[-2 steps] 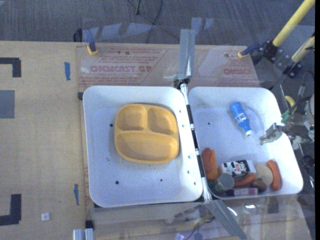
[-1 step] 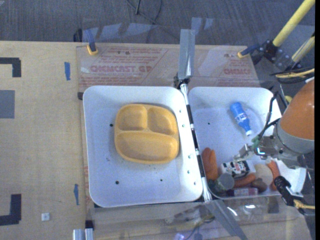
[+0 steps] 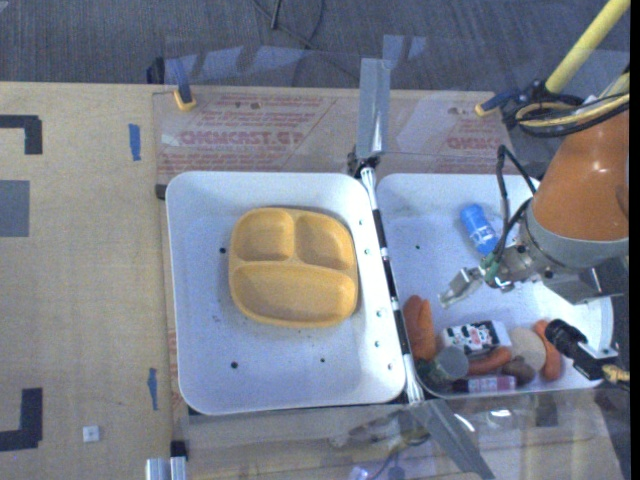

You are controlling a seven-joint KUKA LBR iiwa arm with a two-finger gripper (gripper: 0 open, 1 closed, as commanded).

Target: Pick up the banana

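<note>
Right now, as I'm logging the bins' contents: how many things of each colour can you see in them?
Yellow divided tray: 1
Blue item: 1
Orange-red pieces: 3
Black-and-white box: 1
Beige lump: 1
Grey round thing: 1
Total: 8 that I can tell apart; the heap may hide more.

A smooth, matt yellow plastic tray (image 3: 294, 266) is seen in the left bin (image 3: 200, 368), whose white surface looks smooth and slightly glossy. The bench (image 3: 70, 318) appears as matt wood. The arm's orange band (image 3: 590, 183) looks glossy.

Wooden bench (image 3: 80, 298), two white bins (image 3: 200, 368) side by side
</note>
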